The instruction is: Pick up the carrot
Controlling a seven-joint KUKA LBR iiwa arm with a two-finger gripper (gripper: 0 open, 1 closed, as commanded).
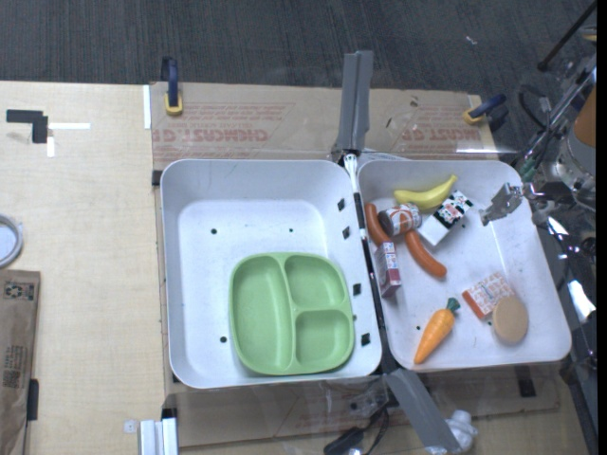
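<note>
The carrot (433, 334) is orange with a small green top. It lies in the right bin (543, 341) near the front wall, tip pointing to the front left. My gripper (501, 203) hangs over the bin's back right part, well behind and to the right of the carrot, with nothing seen in it. The arm reaches in from the right edge.
Around the carrot lie a tan round item (510, 321) and an orange-white packet (487, 293) to its right. Behind it are a sausage (426, 255), a pink packet (389, 268), a can (400, 219), a banana (425, 192) and a small box (453, 209). The left bin (190, 282) holds a green divided plate (291, 313).
</note>
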